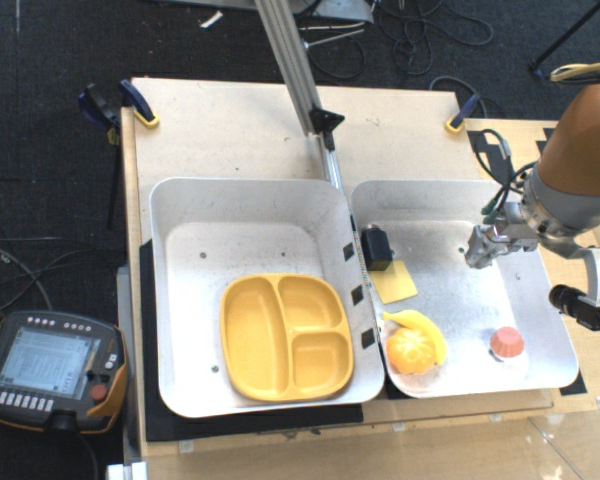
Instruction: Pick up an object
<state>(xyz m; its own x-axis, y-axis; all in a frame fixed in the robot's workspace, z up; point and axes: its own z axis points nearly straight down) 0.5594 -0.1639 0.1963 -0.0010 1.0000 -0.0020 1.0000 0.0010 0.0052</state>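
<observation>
The right bin [540, 368] holds a black block [376, 246] at its left wall, with a flat yellow piece [396, 283] just below it. An orange [410, 352] lies at the near left corner, touching a yellow banana [427, 326]. A small pink-red object [507, 344] sits near the front right. My gripper [478, 252] hangs over the right bin's far middle, to the right of the black block and apart from every object. Nothing shows at its tip.
A yellow divided plate [285, 336] lies in the left bin [180, 228]. A slanted metal pole [292, 53] rises behind the wall between the bins. A teach pendant [50, 366] rests off the bench at the left.
</observation>
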